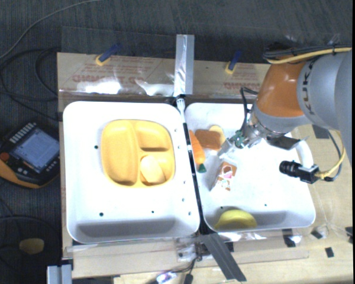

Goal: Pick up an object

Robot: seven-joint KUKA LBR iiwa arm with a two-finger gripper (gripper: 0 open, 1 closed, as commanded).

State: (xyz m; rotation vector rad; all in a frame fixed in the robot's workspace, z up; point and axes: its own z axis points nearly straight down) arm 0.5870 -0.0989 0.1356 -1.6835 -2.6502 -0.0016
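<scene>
My gripper (229,148) reaches down into the right bin (284,194) from the orange-banded wrist (281,96). Its tip hangs just right of a brown bread-like piece (208,138) and just above a small red-and-white packet (226,177). An orange carrot (197,151) with a green end lies along the bin's left wall. At the bin's front edge rests a yellow, rounded fruit (235,219). I see nothing held at the tip.
The left bin (83,212) holds a yellow divided plate (136,152). A black cable-mounted part (296,170) hangs off the arm over the right bin's right side. A handheld pendant (26,152) lies on the floor to the left.
</scene>
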